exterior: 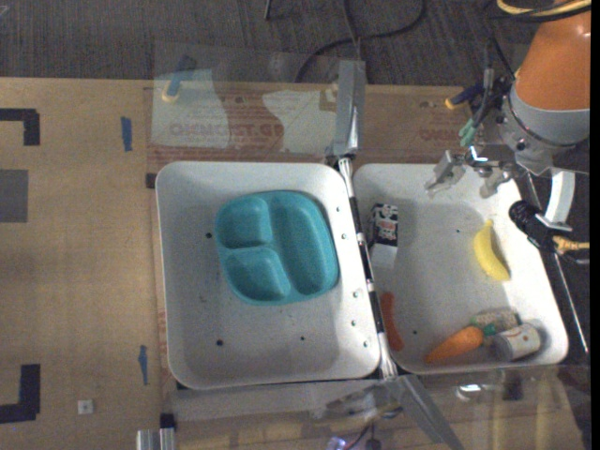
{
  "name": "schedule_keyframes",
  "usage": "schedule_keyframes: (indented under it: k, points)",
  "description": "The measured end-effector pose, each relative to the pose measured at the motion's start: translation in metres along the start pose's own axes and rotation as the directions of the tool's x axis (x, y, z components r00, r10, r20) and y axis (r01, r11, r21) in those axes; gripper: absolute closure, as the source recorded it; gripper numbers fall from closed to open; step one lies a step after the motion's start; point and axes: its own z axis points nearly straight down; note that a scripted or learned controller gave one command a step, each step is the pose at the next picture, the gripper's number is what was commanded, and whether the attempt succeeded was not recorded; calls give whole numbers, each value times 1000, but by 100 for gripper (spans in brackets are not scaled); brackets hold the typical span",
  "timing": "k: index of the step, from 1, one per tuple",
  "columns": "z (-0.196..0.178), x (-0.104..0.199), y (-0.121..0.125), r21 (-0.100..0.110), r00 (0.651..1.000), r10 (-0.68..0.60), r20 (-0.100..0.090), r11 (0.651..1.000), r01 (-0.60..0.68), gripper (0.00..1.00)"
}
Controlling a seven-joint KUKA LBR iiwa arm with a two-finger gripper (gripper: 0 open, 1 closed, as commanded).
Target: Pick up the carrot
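gripper [466, 171] open, empty, over right bin [441, 242] far edge | carrot [457, 343] at near wall, beside can [517, 340] — tight approach | not yet reached

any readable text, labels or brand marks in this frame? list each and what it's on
Faint pale lettering on the clear sheet taped to the bench behind the bins: too washed out to read.
Black-and-white carton in the right bin: has a printed pattern, too small to read.
Small grey can beside the carrot: no legible label.
Nothing readable on the teal divided plate, the banana or the gripper.
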Motion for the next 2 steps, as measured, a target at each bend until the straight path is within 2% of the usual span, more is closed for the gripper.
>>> schedule_keyframes:
  k: [1,2]
  points:
    - [143,-32,-60,0,998,-67,0,998,67,0]
    - [183,-25,-114,-11,939,-343,4,939,343,0]
